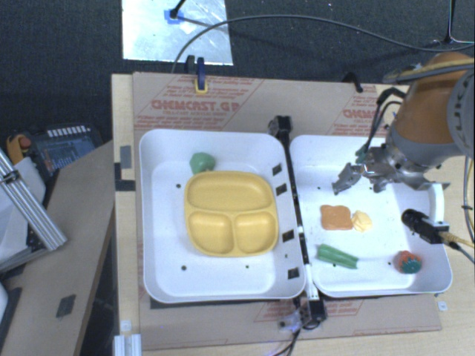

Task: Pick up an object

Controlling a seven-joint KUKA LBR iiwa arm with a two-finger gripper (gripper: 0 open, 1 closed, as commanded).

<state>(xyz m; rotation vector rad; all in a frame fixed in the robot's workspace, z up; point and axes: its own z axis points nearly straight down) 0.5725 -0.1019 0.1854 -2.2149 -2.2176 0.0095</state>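
My pincer (347, 179) is hovering with fingers spread, gripping nothing, over the right bin (312, 154); the orange piece (335, 218) is lying just beside it at five o'clock, apart from me

The arm (438, 117) is grey with a broad orange band above the wrist; thin dark cables run beside it, and its gripper (355, 176) looks metallic grey.

Arm (434, 117) enters from right, wrist bent down and leftward. Gripper (347, 178) hangs low, fingers spread apart, nothing between them.
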